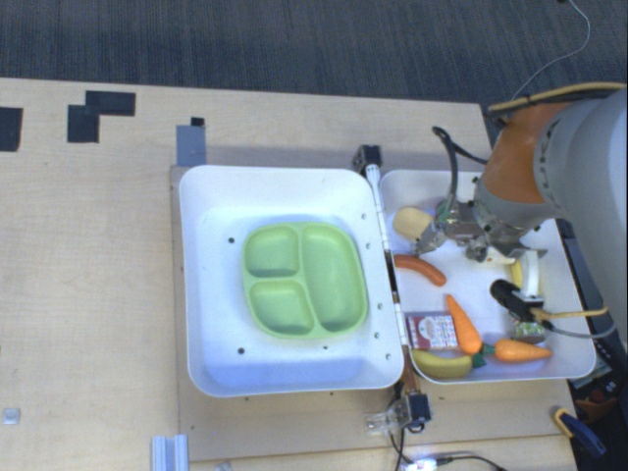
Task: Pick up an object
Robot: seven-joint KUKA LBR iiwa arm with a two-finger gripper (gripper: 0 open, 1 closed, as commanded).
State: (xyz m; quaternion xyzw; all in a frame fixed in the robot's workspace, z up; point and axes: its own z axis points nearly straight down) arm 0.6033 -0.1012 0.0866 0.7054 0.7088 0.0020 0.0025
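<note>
My gripper (459, 239) hangs low over the upper middle of the right bin (579, 361). Just left of it lies a pale yellow rounded thing (412, 222). A red sausage-shaped thing (421, 269) lies below and to the left of the gripper. Nearer the front are an orange carrot (464, 325), a second carrot (520, 351) lying flat, a yellow banana (442, 364) and a small red box (432, 331). The wrist hides the part of the bin beneath it.
The left bin (206, 263) holds a green divided plate (304, 280). A raised rim (385, 263) separates the two bins. The grey arm with its orange band (520, 160) covers the right bin's upper right corner.
</note>
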